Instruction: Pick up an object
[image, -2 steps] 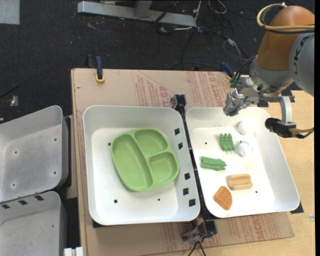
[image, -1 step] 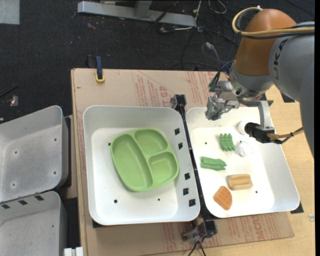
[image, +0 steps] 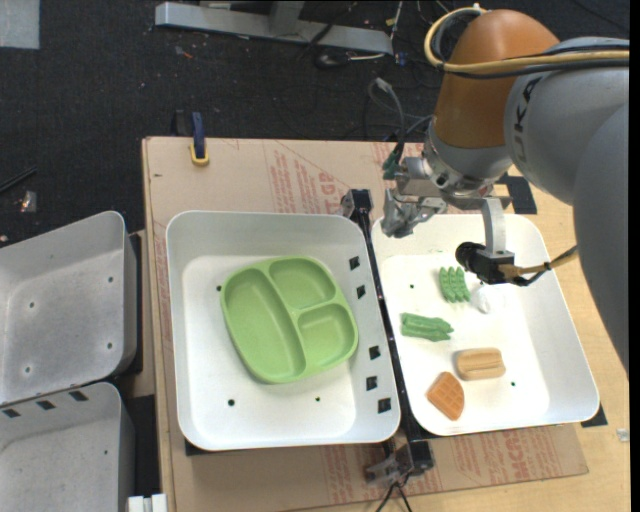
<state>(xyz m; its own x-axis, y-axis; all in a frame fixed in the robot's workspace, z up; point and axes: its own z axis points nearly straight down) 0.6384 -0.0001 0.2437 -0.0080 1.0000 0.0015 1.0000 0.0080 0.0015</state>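
jaws, grip state unclear, hover near right bin's back-left corner, apart from green toy.

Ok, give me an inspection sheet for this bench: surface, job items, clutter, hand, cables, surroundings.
Surface: cardboard-topped bench bearing two shallow white bins, left and right.
Job's things: in the right bin, ribbed green toy, green pea-pod toy, tan bread-shaped block, orange wedge, all lying apart.
Clutter: light green divided plastic plate in the left bin.
Hand: hand over the right bin's far-left corner, nothing seen held.
Cables: yellow-grey cable looping around the orange band.
Surroundings: dark floor, white perforated panels at left.
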